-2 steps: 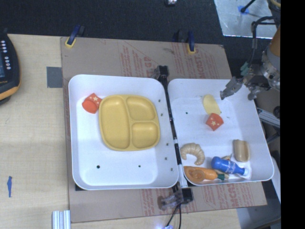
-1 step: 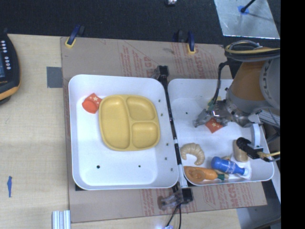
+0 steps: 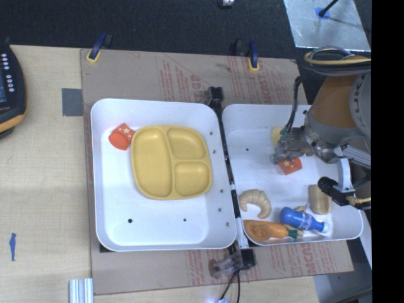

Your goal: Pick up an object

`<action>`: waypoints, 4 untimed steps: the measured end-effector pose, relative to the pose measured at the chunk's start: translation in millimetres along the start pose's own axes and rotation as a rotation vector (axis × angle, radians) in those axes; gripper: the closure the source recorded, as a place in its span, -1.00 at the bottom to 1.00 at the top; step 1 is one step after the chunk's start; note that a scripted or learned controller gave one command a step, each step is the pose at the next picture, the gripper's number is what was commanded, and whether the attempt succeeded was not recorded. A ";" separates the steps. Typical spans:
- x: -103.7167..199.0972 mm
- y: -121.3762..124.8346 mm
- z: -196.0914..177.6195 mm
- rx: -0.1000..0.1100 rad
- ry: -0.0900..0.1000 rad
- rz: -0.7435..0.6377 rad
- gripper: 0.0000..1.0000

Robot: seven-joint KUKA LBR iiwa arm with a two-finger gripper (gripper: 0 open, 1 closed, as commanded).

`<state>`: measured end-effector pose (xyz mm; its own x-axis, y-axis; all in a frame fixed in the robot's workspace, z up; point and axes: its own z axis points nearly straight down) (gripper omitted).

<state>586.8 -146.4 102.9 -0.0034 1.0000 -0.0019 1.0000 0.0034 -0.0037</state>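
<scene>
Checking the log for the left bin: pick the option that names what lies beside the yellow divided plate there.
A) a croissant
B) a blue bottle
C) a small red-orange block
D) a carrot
C: in the left bin, a small red-orange block lies against the left edge of the yellow divided plate, while the croissant, blue bottle and carrot lie in the right bin.

Small red-orange block (image 3: pixel 290 165) in right bin, directly under the fingers (image 3: pixel 285 150), tilted, white markings
</scene>
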 end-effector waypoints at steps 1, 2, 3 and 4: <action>11.8 19.1 -35.2 -0.005 0.002 -0.002 1.00; 63.5 37.8 -92.0 -0.005 0.002 -0.004 1.00; 71.9 10.0 -95.0 0.003 0.002 0.001 1.00; 85.6 -15.7 -88.3 0.004 0.002 0.001 1.00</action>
<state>571.1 -60.7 191.1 -0.0025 1.0000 -0.0001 1.0000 0.0025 -0.0081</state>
